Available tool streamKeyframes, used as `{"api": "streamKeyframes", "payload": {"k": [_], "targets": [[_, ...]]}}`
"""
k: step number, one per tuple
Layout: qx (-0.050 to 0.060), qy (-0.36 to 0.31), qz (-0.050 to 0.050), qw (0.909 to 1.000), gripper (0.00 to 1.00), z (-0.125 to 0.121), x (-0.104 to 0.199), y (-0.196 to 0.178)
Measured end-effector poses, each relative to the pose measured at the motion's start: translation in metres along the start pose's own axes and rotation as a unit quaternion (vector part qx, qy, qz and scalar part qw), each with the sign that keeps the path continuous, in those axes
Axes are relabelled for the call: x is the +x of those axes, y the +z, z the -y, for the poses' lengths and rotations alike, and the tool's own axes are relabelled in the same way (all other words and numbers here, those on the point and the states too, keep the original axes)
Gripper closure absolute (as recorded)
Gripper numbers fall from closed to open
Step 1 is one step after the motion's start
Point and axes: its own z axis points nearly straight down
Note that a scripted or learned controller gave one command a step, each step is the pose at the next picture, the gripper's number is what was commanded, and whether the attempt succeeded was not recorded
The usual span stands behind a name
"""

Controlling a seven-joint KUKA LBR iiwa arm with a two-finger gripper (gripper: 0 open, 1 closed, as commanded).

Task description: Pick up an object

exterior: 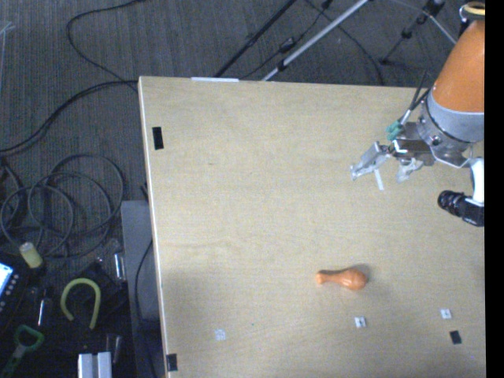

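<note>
Left: floor w/ loose cables (63,187) and a green hook-shaped tool (79,296), well apart from the work area. The tan table (252,179) takes up most of the view.

On it, lower middle-right, lies the orange toy (343,279), alone, on its side: narrow neck pointing left, fat rounded end to the right. Looks like a small pear- or gourd-shaped piece, prob. plastic or rubber, so light, smooth, maybe a bit slippery; not fragile by the look of it. Rounded body will likely roll if nudged. Best hold, I'd say: jaws across the bulb's short width, or at the waist where neck meets bulb.

Upper right: gripper (378,168) hangs above the table, well apart from the toy, nothing between its jaws, which look spread apart. Orange and grey arm (463,77) behind it.
</note>
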Motion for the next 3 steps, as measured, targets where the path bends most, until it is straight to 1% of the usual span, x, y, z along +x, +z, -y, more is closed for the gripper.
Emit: {"api": "streamKeyframes", "payload": {"k": [1,2,3], "targets": [[0.0,-0.01,0.001,1.0,0.0,-0.046,-0.05,0.034],[-0.001,-0.084,0.002,0.9965,0.0,-0.086,-0.073,0.116],[-0.001,-0.165,0.002,0.9863,0.0,-0.1,-0.071,0.187]]}}
